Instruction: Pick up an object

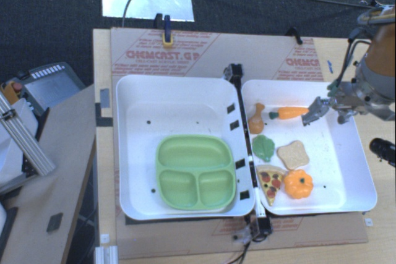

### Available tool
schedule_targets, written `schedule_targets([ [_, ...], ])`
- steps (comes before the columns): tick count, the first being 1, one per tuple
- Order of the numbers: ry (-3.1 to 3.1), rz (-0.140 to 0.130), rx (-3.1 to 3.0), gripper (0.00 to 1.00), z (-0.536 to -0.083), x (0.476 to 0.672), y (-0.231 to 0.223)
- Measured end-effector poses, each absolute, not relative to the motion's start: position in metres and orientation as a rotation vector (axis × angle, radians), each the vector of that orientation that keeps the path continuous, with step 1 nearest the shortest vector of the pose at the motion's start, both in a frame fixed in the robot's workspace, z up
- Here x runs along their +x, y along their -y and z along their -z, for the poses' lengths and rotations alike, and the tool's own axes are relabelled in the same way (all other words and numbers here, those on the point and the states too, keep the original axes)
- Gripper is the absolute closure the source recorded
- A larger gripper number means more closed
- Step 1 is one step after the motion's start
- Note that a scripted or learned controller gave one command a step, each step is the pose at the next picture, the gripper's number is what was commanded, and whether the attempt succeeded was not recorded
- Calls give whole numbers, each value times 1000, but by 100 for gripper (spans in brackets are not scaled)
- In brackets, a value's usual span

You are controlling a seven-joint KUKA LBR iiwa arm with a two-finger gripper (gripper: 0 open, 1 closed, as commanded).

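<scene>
The right bin [352, 157] holds toy food: an orange carrot [289, 112] at the back, a tan chicken drumstick [256, 119] near the divider, a green broccoli piece [264, 147], a slice of bread [292, 154], a pizza slice [270, 181] and an orange pumpkin [298, 184]. My gripper [320, 111] hangs over the back of the right bin, just right of the carrot's tip, its grey fingers spread and nothing between them.
The left bin [136, 108] holds a green three-compartment tray [195, 171]. A black clip divider [241, 133] joins the bins. Cardboard lies under both. A metal rail and a grey device sit off the bench at the left.
</scene>
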State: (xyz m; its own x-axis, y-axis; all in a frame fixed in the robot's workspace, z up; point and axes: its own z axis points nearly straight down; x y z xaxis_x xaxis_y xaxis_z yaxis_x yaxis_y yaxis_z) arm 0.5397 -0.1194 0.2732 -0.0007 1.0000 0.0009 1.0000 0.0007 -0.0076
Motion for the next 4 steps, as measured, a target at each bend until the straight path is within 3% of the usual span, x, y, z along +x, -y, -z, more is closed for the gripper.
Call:
schedule_targets([
  [1,2226,1,-2219,0,-278,541,119],
  [4,2221,-2,-2219,0,-131,533,117],
])
